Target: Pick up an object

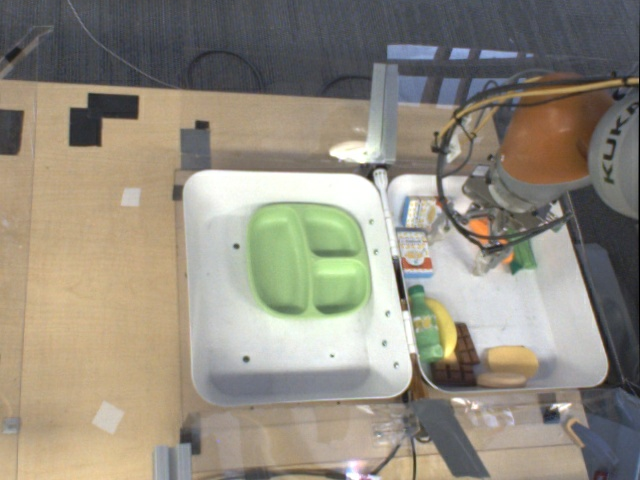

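The bread roll [512,362] lies at the right bin's [590,353] near edge. Farther back, the tool [497,248] hangs above an orange-and-green toy [518,256], seemingly lining up; its grip state I cannot tell.

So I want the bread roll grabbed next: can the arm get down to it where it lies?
Probably yes. The bread roll lies in the right bin's near corner with nothing on top; only a chocolate bar lies alongside. The gripper hangs nearby.
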Controlling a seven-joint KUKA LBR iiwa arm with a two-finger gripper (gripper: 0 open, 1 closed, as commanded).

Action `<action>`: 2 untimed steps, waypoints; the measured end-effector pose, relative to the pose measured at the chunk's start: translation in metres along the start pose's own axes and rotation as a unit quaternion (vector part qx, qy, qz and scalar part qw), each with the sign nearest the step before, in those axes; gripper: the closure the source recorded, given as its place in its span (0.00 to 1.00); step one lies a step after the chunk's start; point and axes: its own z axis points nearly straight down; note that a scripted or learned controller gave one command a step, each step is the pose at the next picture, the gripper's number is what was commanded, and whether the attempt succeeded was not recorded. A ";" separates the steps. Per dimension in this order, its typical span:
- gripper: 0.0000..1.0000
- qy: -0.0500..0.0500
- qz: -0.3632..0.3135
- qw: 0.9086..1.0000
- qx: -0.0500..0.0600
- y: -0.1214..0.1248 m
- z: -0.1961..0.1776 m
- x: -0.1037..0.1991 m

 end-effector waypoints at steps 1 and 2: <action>0.00 0.000 -0.015 1.000 0.000 -0.014 0.000 0.001; 0.00 0.000 -0.036 0.999 0.000 -0.031 -0.001 0.011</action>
